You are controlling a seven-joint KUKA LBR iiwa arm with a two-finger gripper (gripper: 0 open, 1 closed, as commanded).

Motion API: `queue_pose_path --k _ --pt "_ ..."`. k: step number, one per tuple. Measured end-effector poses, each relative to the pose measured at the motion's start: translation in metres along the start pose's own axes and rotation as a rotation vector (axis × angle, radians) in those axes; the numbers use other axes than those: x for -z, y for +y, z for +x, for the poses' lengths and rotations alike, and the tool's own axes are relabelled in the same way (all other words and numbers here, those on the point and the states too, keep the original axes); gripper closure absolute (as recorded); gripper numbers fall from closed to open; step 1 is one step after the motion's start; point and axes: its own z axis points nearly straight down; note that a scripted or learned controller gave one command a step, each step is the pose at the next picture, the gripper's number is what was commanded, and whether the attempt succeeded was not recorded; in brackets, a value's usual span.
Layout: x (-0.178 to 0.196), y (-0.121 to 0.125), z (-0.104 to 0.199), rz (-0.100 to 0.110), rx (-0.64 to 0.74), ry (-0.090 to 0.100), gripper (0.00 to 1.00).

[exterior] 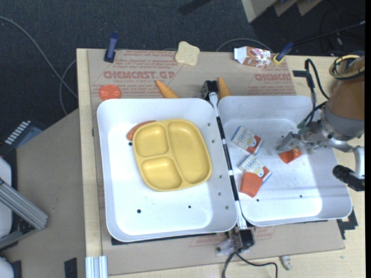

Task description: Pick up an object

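My gripper [291, 144] reaches into the right bin [301, 210] from the right and sits low over its middle right. A small orange-red piece [290, 155] lies right under its tip, touching or nearly touching it. To the left lie a small white, blue and orange carton [245, 139] and a second similar carton [256, 167]. A red-orange block [250, 185] rests against that second carton. In the left bin [168, 216] a yellow three-part plate [172, 154] sits, with a red-orange thing [132, 132] peeking out under its left rim.
On the cardboard behind the bins lie a tan bread-shaped piece [186, 52], an orange carrot [166, 89], an orange disc [109, 91], a blue clip [111, 46] and a small carton [253, 55]. A black clamp [210, 88] sits where the bins meet.
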Motion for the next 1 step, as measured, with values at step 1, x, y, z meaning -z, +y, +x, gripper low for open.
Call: queue_pose_path --k 1 --pt "0.012 0.0022 0.0007 -0.007 0.001 -0.001 1.0"
